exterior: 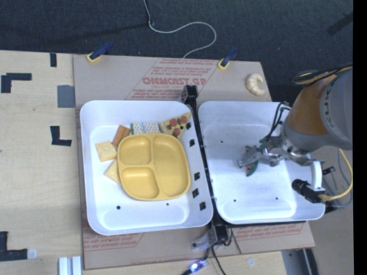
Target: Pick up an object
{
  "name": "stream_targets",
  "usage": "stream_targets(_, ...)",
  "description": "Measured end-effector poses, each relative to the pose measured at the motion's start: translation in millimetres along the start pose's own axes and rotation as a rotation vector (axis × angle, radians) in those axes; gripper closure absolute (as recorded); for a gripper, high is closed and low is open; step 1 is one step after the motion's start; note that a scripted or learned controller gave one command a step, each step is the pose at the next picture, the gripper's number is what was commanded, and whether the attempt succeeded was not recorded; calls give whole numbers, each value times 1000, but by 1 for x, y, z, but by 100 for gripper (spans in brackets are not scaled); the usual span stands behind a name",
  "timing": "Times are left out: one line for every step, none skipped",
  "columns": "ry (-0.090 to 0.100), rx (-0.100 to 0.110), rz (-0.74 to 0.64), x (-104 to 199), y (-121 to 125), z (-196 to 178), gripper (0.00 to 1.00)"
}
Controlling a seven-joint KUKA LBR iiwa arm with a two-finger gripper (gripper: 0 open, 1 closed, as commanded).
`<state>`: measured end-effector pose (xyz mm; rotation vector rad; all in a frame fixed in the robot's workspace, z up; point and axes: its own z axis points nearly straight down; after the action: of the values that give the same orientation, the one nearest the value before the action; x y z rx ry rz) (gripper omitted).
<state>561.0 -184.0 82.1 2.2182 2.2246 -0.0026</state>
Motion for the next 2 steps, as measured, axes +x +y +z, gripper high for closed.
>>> stream_targets(-1, -3, 0, -1, 1, -13, 100)
stream_targets(0, -5, 2, -5, -1, -75, 100)
